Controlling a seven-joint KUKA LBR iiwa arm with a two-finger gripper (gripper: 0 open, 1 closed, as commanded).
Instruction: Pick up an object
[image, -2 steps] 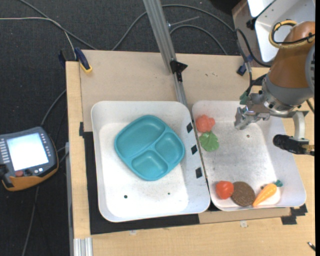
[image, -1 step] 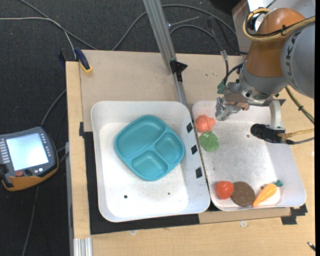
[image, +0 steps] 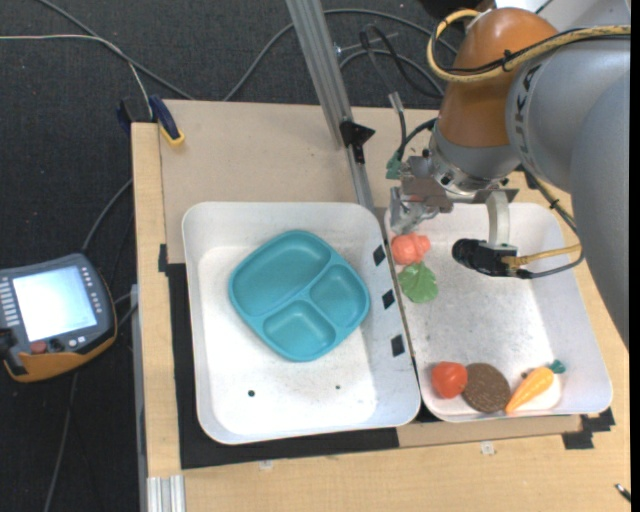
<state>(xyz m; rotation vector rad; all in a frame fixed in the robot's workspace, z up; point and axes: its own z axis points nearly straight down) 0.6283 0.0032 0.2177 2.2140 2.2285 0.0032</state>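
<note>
Nearest the camera, along the front wall of the right bin (image: 585, 345), sit a red tomato (image: 449, 379), a brown round patty (image: 486, 387) touching it, and an orange carrot (image: 532, 388) with a green tip just beside the patty. Farther back, by the bin's left wall, a pink-orange object (image: 409, 248) lies touching a green leafy piece (image: 419, 284) just in front of it. Directly above the pink-orange object hangs the gripper (image: 410, 216), reaching down from the grey arm (image: 570, 90) and its orange band (image: 490, 75); the view is too blurred there to show how wide it stands or whether it grips anything. A teal divided plate (image: 298, 294) rests in the left bin (image: 215, 300)
</note>
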